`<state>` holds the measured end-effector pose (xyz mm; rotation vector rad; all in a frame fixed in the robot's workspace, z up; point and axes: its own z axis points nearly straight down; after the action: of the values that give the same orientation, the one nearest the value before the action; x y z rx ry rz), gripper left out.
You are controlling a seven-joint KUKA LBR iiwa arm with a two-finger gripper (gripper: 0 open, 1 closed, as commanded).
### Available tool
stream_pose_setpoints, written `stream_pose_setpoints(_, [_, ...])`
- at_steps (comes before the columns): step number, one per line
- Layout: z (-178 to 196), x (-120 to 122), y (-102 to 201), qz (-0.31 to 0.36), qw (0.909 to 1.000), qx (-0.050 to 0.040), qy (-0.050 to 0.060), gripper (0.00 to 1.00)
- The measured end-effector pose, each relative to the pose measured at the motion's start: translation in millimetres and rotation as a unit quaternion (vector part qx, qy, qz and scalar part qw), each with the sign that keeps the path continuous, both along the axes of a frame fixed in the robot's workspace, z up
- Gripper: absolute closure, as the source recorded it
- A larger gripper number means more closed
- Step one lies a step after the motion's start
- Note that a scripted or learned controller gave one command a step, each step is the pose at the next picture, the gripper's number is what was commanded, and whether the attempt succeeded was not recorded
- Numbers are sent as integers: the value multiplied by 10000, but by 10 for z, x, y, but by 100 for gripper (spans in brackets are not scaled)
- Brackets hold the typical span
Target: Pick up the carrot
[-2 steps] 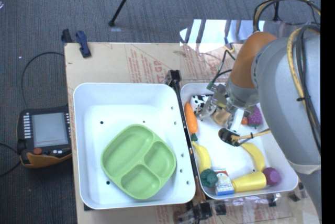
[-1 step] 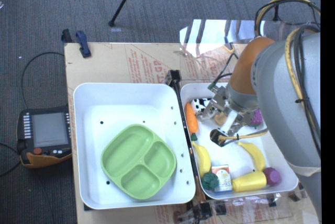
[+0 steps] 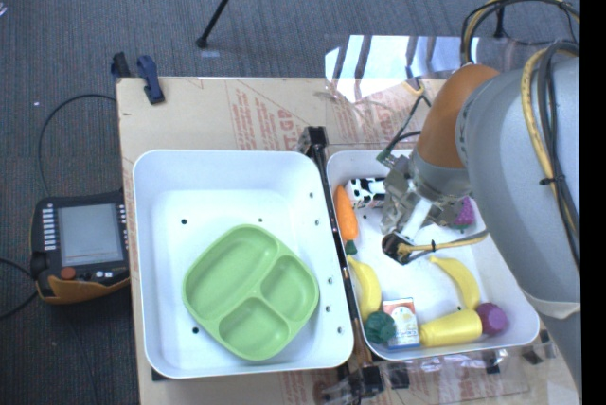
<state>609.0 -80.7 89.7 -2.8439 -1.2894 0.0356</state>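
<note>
Dark carpet surrounds the surface (image 3: 218, 114), which is brown-topped and bears two white bins side by side

Entry 1, left bin (image 3: 156, 204): one green divided plate (image 3: 251, 291), set toward the front edge of the surface

Entry 2, right bin (image 3: 516, 337): crowded
- carrot (image 3: 347, 212): orange, lying lengthwise against the wall nearest the left bin, about midway between the back and front edges of the surface
- banana (image 3: 365, 286): just in front of the carrot, its tip near the carrot's thin end
- black-and-white toy (image 3: 364, 192): just beside the carrot's back end
- second banana (image 3: 459, 280), yellow bottle (image 3: 453, 329), small box (image 3: 403, 322), dark green piece (image 3: 380, 326): gathered toward the front right corner

Entry 3, end effector (image 3: 398, 209): hangs over the right bin, near the carrot but apart from it, on the side away from the wall. Nothing visible is in its grip. How wide it stands cannot be told, as the wrist covers it

Hazards, as judged:
- the carrot hugs the bin wall, leaving little room on that side, so a descent may strike the rim or merely shove the carrot
- from its present offset, a straight drop would meet bare bin floor
- the toy or banana lies close enough to be caught instead
- the tapered, rounded body may roll or squeeze out on closing
</note>
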Motion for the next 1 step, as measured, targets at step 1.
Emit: stream_pose_setpoints(1, [-3, -1, 6, 7, 10000, 2, 4, 0])
